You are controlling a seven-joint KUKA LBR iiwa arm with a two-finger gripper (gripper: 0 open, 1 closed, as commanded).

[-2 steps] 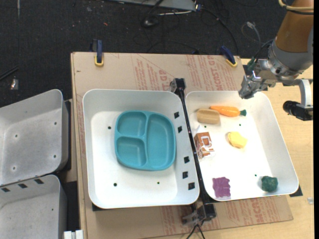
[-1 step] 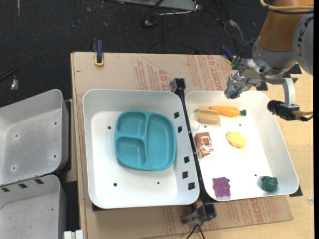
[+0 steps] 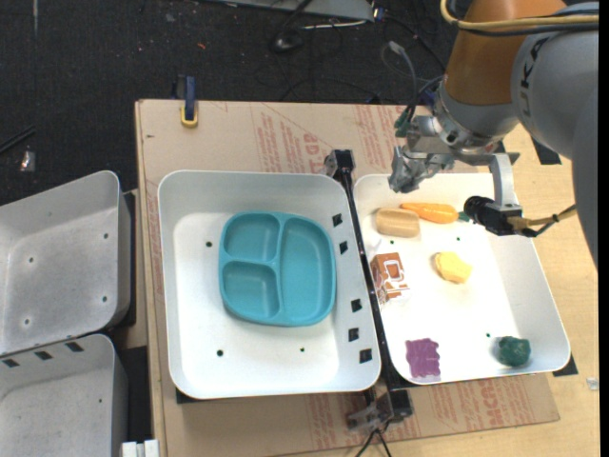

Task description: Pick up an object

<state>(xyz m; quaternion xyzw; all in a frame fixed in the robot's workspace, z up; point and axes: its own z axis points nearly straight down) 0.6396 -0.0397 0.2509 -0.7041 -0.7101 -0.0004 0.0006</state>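
Over the far left corner of the right bin (image 3: 509,288), the gripper (image 3: 411,177) is hanging just above the carrot (image 3: 430,212); whether it is open or closed cannot be told, and nothing is showing in its grasp.

The carrot is lying flat near the bin's far wall. Its long axis is running across the view from left to right, with the right end sitting slightly lower. The narrower end seems to be pointing left, toward the divider between the bins.

A tan bun (image 3: 398,222) is lying just beside it on the near left, its long axis running roughly the same way, close to the left wall. Whether the two are touching is unclear.

A small box (image 3: 390,276) is sitting against the left wall nearer the camera, and a yellow lump (image 3: 452,267) is resting toward the middle, apart from both. A purple piece (image 3: 422,357) and a green ball (image 3: 513,350) are lying near the front rim, well apart.

Bare floor is showing right of the yellow lump and across the bin's middle.

The left bin (image 3: 190,255) is holding a teal plate (image 3: 278,268).
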